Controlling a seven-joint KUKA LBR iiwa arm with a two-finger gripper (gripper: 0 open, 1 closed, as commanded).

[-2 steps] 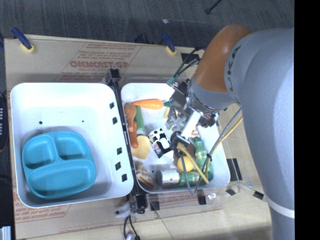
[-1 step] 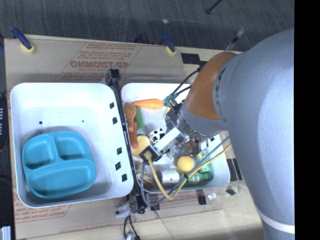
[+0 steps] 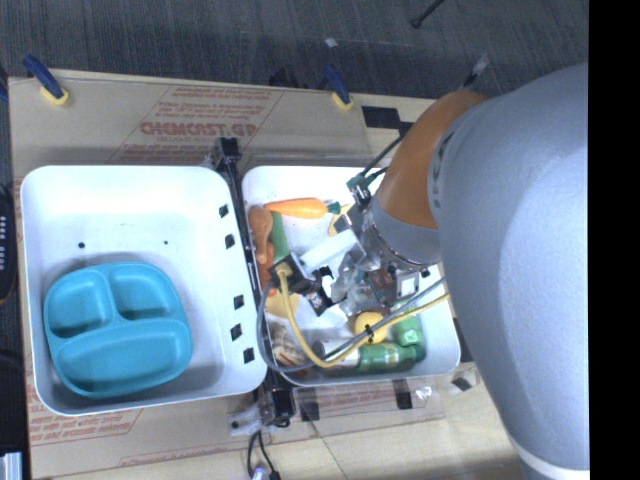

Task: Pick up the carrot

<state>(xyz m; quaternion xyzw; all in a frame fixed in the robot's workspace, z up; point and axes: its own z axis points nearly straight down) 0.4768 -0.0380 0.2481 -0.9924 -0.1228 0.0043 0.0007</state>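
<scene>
The carrot (image 3: pixel 297 208) is orange with a green tip at its right end and lies across the far part of the right bin (image 3: pixel 300 178), near the back wall. My gripper (image 3: pixel 335 286) hangs low over the middle of that bin, nearer the front than the carrot and a short way from it. The grey arm with its orange band (image 3: pixel 415 178) reaches in from the right and covers the bin's right side. Cables and the wrist hide the fingertips.
The right bin also holds a green bottle (image 3: pixel 390 356) at the front, a yellow piece (image 3: pixel 366 324), a brownish item (image 3: pixel 262 236) by the left wall and other clutter. A blue divided plate (image 3: pixel 118 325) lies in the left bin (image 3: pixel 120 193). Blue clamps (image 3: pixel 48 80) grip the cardboard base.
</scene>
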